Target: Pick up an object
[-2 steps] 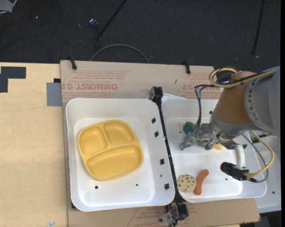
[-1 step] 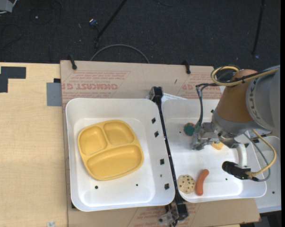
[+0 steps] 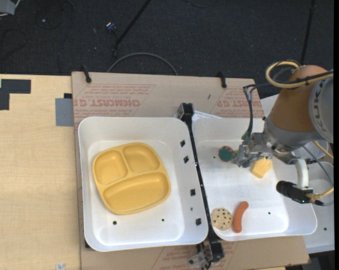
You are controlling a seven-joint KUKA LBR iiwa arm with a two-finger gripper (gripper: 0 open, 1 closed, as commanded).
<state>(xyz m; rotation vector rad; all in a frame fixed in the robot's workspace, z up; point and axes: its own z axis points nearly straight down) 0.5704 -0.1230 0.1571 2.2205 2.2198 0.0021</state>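
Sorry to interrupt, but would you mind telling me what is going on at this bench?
The grey and orange arm's gripper is down in the right white bin, between a small green object and a pale yellow block. An orange sausage-shaped toy and a round speckled cookie lie nearer the front. A yellow divided plate sits in the left white bin.

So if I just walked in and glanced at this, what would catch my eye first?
Probably the yellow divided plate, sitting alone in the left bin. Next, the grey and orange arm reaching into the right bin, its gripper down between a small green object and a pale yellow block. Near that bin's front edge lie a round cookie and an orange sausage.
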